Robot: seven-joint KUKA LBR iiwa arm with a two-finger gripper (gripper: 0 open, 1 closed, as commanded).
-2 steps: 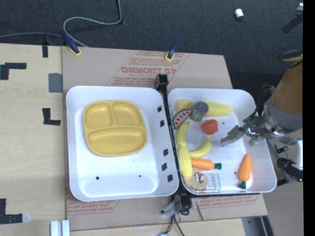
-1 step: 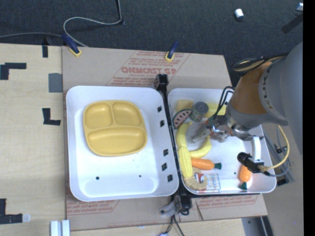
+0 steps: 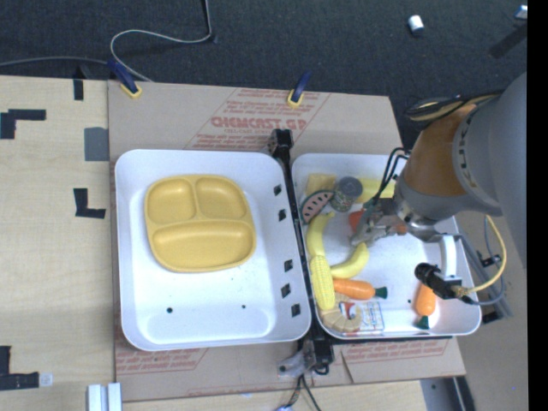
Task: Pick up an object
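Observation:
My gripper (image 3: 373,228) is low in the right bin (image 3: 454,319), just above the upper end of a yellow banana (image 3: 347,262). A small red-orange piece (image 3: 354,219) lies right beside the gripper on its left. Close by are a grey can (image 3: 348,192), a watermelon slice (image 3: 315,204), a yellow block (image 3: 318,182), a corn cob (image 3: 322,281), a carrot (image 3: 354,288) and a printed card (image 3: 363,317). A second carrot (image 3: 424,302) lies near the bin's right front corner.
The left bin (image 3: 137,315) holds a yellow divided plate (image 3: 200,222). A black clamp (image 3: 280,140) sits where the two bins meet at the back. The arm's cables (image 3: 488,272) hang over the right bin's right edge.

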